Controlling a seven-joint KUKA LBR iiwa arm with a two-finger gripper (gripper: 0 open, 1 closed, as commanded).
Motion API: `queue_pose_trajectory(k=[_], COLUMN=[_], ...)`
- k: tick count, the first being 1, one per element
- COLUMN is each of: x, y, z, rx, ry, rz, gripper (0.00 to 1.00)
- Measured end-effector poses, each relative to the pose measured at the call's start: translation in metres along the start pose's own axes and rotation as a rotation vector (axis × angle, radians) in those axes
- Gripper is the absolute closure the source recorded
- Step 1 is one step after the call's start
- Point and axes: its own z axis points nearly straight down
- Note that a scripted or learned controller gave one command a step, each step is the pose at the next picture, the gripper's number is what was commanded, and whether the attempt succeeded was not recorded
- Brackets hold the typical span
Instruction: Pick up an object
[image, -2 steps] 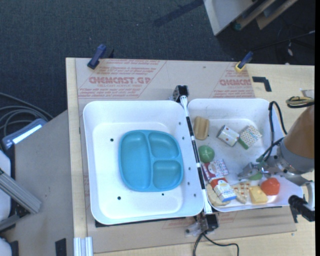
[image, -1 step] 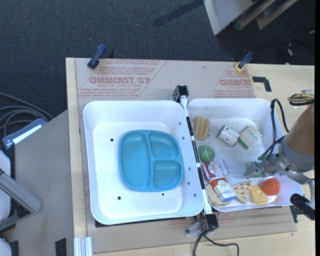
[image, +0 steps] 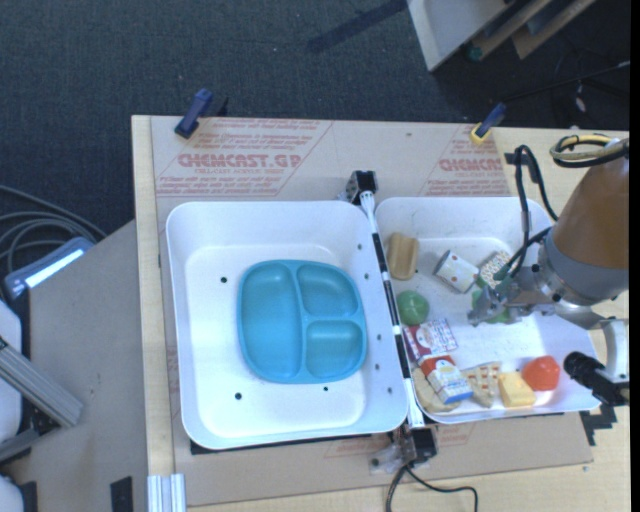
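The right bin (image: 450, 212) holds several small items: a tan bread-like piece (image: 402, 255), a green ball (image: 412, 306), a white box (image: 453, 269), a red-and-white packet (image: 430, 339), a small carton (image: 448, 383), a cracker (image: 483, 380), a yellow cheese block (image: 516, 389) and a red tomato (image: 541, 372). My gripper (image: 492, 306) is low over the middle of this bin, right of the green ball and below a patterned item (image: 494, 266). Its fingertips are dark and small against the bin floor.
The left bin (image: 200, 330) carries a blue divided plate (image: 301, 321). A dividing rail (image: 382, 290) with black clamps runs between the bins. Cables (image: 525, 180) hang by the arm on the right. Cardboard (image: 240, 155) lies behind the bins.
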Motion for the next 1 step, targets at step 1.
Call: queue_pose_trajectory(k=[1], x=[0.0773], y=[0.0319], z=[-0.0079], rx=[0.001], ry=[0.000], rz=[0.001], gripper=[1.00])
